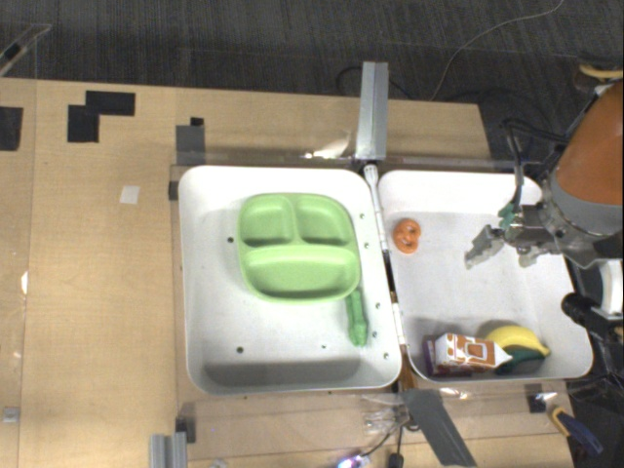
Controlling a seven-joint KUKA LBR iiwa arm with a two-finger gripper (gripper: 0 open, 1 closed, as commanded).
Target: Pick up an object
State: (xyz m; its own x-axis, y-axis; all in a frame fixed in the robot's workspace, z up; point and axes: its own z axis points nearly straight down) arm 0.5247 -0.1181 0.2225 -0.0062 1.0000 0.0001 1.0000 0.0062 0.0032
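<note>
The gripper (485, 249) hangs over the right bin (439, 305), near its upper right part, and it points toward 9 o'clock. The fingers are small and blurred here, so I cannot tell if they are apart or together, and nothing is seen between them. Behind the gripper, toward 3 o'clock, the grey arm (575, 227) enters with its orange band (597, 149) above the wrist.

From the gripper toward 9 o'clock, a small orange ball (407, 234) lies on the bin floor, close to the wall between the two bins and apart from the gripper. Toward 6 o'clock, along the near wall of the same bin, lies a brown and white carton (464, 354) on its side. Just beside it, at its right, is a yellow banana (518, 338), touching something dark green (527, 360) under it. These things are well apart from the gripper.

Further toward 9 o'clock, the left bin (210, 291) holds a green divided plate (296, 246). A green stick-shaped thing (357, 319) lies at 5 o'clock from the plate, near the right wall of that bin.
</note>
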